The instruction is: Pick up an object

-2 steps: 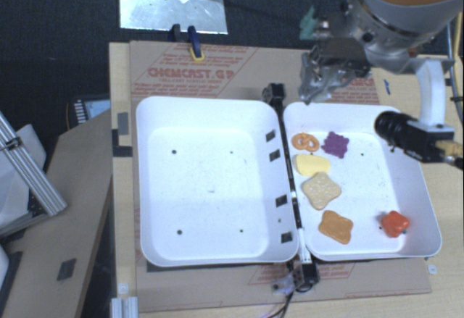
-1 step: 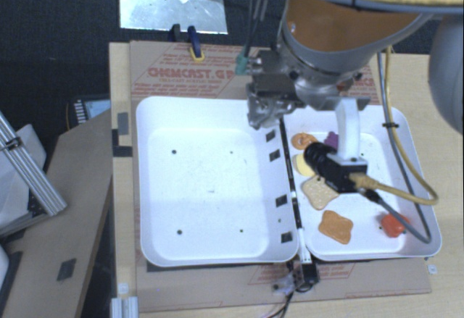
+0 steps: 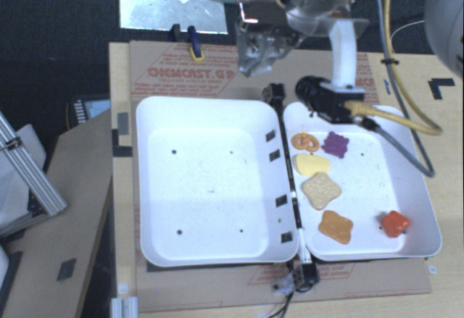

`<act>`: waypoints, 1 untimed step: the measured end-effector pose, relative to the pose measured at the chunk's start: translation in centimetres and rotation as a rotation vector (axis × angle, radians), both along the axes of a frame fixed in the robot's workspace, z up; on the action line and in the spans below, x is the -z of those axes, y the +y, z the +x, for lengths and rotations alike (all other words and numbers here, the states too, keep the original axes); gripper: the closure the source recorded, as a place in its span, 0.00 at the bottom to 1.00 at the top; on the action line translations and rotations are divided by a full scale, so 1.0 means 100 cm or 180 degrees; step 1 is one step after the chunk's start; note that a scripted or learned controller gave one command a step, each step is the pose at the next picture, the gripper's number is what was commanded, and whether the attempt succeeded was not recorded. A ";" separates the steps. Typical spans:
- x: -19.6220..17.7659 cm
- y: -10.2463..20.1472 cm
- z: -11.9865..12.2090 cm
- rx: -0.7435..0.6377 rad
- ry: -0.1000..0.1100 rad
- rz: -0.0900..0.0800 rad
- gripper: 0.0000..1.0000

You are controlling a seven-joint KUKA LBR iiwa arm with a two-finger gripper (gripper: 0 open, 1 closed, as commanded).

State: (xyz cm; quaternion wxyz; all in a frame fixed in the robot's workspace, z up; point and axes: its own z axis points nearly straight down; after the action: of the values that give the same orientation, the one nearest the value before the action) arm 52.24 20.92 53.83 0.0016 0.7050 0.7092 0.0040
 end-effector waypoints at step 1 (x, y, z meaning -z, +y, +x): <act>0.003 0.027 -0.038 -0.0005 0.0025 -0.0005 1.00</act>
State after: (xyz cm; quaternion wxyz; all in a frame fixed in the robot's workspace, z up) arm 48.46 23.58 53.51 -0.0007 0.7044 0.7098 0.0006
